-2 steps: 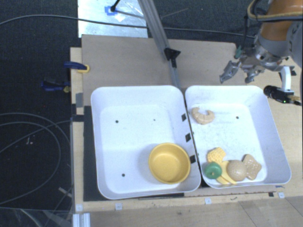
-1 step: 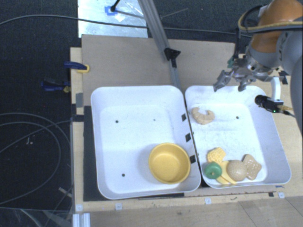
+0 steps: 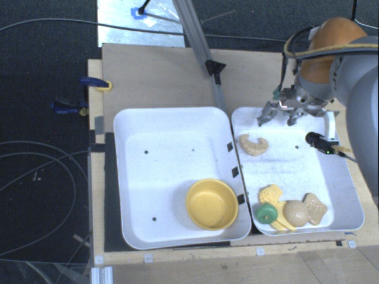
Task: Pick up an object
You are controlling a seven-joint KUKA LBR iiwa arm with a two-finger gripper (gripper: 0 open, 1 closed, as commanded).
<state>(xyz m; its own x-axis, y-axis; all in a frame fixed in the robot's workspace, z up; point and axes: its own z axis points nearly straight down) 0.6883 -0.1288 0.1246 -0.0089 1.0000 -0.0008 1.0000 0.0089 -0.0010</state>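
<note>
Grey metal, the gripper (image 3: 277,118) hangs over the far edge of the right bin (image 3: 308,164), its two fingers spread apart with nothing between them. Just below it and a little to the left, a tan croissant (image 3: 253,145) lies on the bin floor, apart from the fingertips. Above the gripper the orange band (image 3: 331,37) wraps the arm, which enters from the right. At the near end of the same bin sits a cluster of toy food: a yellow corn piece (image 3: 271,193), a green round piece (image 3: 266,213) touching it, a beige roll (image 3: 295,212) and a waffle-like biscuit (image 3: 315,207) beside that. The left bin (image 3: 160,141) holds a yellow bowl (image 3: 212,203), upright near its near right corner. Both bins rest side by side on the brown worktop (image 3: 154,76).
</note>
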